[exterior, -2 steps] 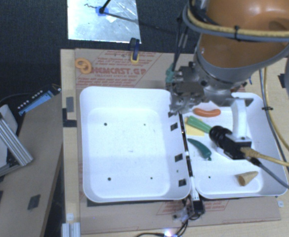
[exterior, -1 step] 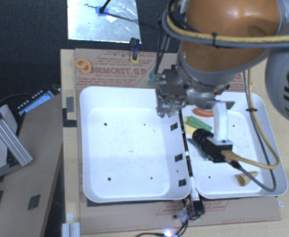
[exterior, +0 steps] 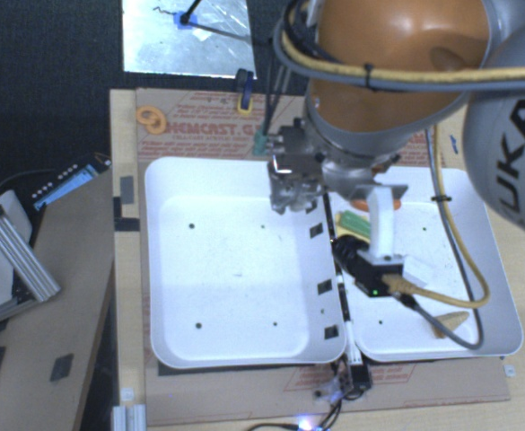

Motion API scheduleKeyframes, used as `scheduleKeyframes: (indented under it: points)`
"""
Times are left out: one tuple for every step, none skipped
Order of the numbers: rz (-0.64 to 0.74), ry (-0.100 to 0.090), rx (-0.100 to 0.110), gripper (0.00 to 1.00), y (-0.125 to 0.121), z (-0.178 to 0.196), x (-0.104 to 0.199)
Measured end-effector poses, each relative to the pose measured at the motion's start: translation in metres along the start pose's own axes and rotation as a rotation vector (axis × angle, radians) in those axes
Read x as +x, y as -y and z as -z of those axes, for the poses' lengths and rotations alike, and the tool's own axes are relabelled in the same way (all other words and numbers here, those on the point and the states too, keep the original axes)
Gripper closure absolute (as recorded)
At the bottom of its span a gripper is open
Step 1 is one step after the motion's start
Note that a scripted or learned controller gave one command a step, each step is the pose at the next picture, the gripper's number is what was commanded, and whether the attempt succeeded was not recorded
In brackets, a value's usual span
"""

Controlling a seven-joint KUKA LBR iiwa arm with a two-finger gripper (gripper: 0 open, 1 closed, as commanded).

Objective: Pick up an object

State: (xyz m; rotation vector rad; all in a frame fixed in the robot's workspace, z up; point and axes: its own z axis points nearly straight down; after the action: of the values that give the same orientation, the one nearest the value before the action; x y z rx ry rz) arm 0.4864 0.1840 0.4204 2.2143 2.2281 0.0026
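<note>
Two bins: left bin, right bin, touching side by side.
Objects: green piece and orange piece in right bin, beneath the arm.
Gripper: above the bins' shared edge; finger state cannot be told.

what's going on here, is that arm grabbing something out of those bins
A grey KUKA arm reaches in from the right and hangs low over the two white bins, its gripper above the back of the left bin, close to the divider. Nothing can be seen held in it. The right bin holds a few small things partly hidden under the arm, including a green piece and a tan one.
</note>
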Motion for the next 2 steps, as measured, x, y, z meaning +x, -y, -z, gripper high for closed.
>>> scheduleKeyframes:
  points:
    - [0.002,0.0,0.001,1.0,0.0,-0.014,0.047]
    - [-0.005,-0.001,-0.002,1.0,-0.029,-0.003,0.051]
